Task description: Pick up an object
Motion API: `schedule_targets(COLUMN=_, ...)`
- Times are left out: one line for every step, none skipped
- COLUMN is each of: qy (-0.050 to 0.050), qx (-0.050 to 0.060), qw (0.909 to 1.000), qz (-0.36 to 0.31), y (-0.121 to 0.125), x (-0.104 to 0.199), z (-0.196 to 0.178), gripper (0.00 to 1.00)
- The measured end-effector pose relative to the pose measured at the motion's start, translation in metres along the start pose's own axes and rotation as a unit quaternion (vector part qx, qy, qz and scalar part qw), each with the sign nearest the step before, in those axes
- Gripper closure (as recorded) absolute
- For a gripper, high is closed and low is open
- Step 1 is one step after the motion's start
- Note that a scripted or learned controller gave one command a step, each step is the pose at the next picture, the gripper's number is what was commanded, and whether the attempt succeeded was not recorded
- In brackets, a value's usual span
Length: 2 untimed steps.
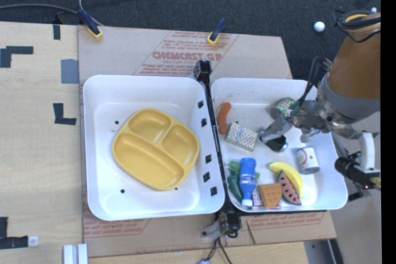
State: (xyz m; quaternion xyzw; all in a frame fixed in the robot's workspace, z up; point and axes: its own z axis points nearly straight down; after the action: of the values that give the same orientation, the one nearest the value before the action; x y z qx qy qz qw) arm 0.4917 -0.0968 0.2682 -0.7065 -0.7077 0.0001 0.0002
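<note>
My gripper (273, 138) hangs over the middle of the right bin (260, 91), fingers slightly apart and nothing between them. Just behind it lies a green and silver can (284, 107). To its left is a patterned box (241, 136), with an orange sausage (223, 117) beyond that. A small white can (307, 159) stands to the gripper's right. Toward the front lie a banana (291, 174), a watermelon slice (289, 189), a brown cracker (270, 195), a blue bottle (247, 178) and a green item (234, 177).
The left bin (99, 133) holds a yellow divided plate (156, 148). A black divider rail (209, 133) runs between the bins. The arm's orange band and grey body (356, 71) loom over the right bin's right side.
</note>
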Motion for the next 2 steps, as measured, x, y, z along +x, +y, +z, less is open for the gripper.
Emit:
schedule_targets(qy=0.000, qx=0.000, qw=1.0000, qz=0.001, y=-0.006, x=-0.041, z=0.159, gripper=0.00)
schedule_targets(qy=-0.001, qx=-0.003, qw=1.0000, qz=0.000, y=0.077, x=-0.052, z=0.182, gripper=0.00)
